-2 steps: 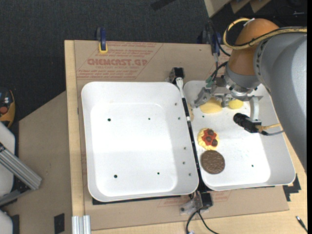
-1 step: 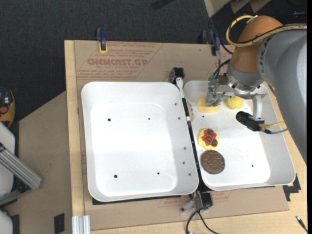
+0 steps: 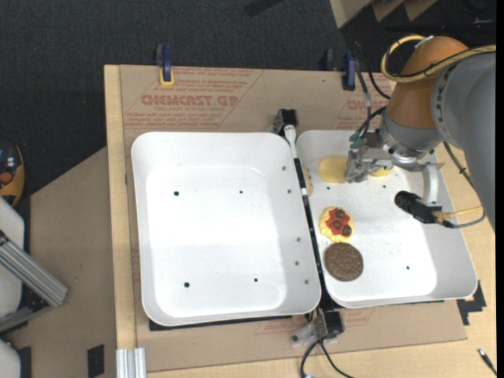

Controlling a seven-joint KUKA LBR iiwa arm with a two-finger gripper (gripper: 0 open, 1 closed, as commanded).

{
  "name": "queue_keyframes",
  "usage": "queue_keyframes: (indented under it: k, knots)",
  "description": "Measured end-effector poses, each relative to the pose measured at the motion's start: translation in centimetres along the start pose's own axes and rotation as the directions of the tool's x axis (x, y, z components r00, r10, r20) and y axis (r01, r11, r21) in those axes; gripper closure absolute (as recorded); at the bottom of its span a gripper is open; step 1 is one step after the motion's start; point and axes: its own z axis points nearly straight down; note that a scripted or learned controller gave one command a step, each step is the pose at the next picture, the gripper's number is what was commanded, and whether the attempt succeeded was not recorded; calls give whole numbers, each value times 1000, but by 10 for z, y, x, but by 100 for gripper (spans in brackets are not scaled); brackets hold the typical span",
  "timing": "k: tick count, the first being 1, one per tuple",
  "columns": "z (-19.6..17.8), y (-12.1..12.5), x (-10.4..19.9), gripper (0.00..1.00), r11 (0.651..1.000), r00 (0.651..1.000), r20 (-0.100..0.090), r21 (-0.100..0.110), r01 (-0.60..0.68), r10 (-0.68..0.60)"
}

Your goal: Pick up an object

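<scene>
Yellow object (image 3: pixel 334 168) lies in the right bin (image 3: pixel 441 282) beneath the gripper (image 3: pixel 358 166), positioned for grasping; gripper state cannot be determined.

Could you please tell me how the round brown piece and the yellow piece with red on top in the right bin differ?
The brown disc is plain dark brown all over; the yellow piece with red topping is pale yellow with red and dark bits on top. The brown disc looks a little larger and rounder; the yellow piece has a less even outline. The brown disc lies nearer the bin's front edge, the yellow piece just behind it. Both lie flat in the right bin, apart from the gripper.
</scene>
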Motion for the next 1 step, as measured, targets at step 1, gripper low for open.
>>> queue_keyframes:
  k: [1]
  knots:
    - [0, 1, 1, 0, 1000, 1000, 0, -1, 2, -2]
